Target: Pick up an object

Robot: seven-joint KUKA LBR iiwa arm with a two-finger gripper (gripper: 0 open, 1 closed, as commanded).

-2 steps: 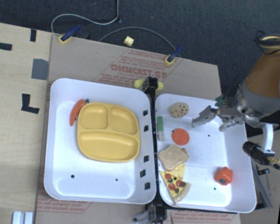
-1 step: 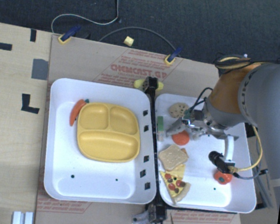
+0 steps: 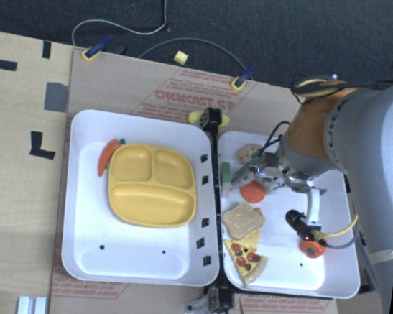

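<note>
So the grey arm with the orange band (image 3: 315, 126) comes in from the right and sits low over the right white bin (image 3: 338, 285). The two-finger gripper (image 3: 258, 174) hangs right above a small round orange-red piece that looks like a toy tomato (image 3: 253, 192), just about touching it from this angle. Whether it's spread wide, pinched narrow or actually gripping anything, can't tell, the wrist hardware blocks that.

Other stuff in that bin: a tan toast-shaped slice (image 3: 243, 220) just below the tomato, a toy pizza wedge with red dots (image 3: 246, 260) near the front, and a pale cookie-like piece (image 3: 247, 152) up by the back wall.

The left white bin (image 3: 78, 252) has a yellow three-compartment plastic plate (image 3: 152, 186) with an orange toy carrot (image 3: 107, 157) lying along its left side.
</note>
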